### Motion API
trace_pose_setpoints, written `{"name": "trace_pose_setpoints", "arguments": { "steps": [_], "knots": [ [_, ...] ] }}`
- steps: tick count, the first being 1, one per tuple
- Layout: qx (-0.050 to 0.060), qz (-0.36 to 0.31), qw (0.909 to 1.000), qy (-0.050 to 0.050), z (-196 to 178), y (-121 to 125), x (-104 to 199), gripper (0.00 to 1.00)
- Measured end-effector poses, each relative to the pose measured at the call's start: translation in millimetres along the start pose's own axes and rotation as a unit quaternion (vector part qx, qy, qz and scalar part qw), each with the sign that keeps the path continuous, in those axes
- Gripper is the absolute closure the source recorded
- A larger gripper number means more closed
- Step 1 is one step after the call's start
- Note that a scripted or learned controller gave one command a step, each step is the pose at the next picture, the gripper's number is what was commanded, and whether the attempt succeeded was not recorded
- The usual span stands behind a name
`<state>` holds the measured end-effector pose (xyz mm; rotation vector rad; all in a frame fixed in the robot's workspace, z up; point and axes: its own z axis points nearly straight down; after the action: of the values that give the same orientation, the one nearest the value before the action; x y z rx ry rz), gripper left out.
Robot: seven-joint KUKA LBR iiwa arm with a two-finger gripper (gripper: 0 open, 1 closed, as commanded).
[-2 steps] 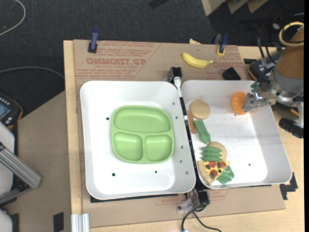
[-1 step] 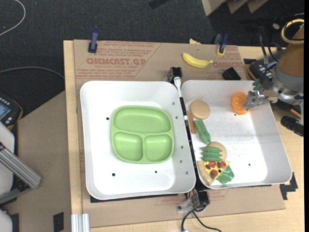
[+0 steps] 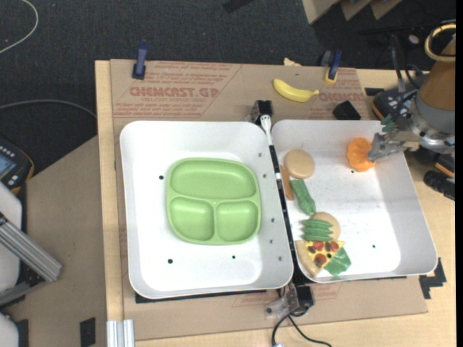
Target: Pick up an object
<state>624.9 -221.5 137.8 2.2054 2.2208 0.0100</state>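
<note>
In the right bin (image 3: pixel 391 230), near its far right corner, lies an orange round object (image 3: pixel 358 155). My gripper (image 3: pixel 379 148) hangs low right against the orange object's right side, touching or nearly touching it. Along the bin's left side lie a tan round bun (image 3: pixel 299 165), a green pickle-like piece (image 3: pixel 303 196), a tan disc with green beans (image 3: pixel 320 228) and a pizza slice (image 3: pixel 327 256). None of these is lifted.
The left bin (image 3: pixel 145 165) holds a green divided plate (image 3: pixel 213 199). A yellow banana (image 3: pixel 294 90) and a small black item (image 3: pixel 346 110) lie on the cardboard behind the right bin. Blue clamps (image 3: pixel 139 62) (image 3: pixel 332 65) stand at the board's far edge.
</note>
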Motion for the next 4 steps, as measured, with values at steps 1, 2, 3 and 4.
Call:
{"name": "trace_pose_setpoints", "arguments": {
  "steps": [1,2,3,4],
  "knots": [
    [0.007,0.005,1.0,0.002,-28,-48,-3,1.0],
    [0.002,0.002,1.0,0.0,-55,7,-2,1.0],
    [0.003,0.002,1.0,0.001,-50,44,-2,1.0],
    [0.007,0.003,1.0,0.002,-39,42,-2,1.0]
  ]
}}
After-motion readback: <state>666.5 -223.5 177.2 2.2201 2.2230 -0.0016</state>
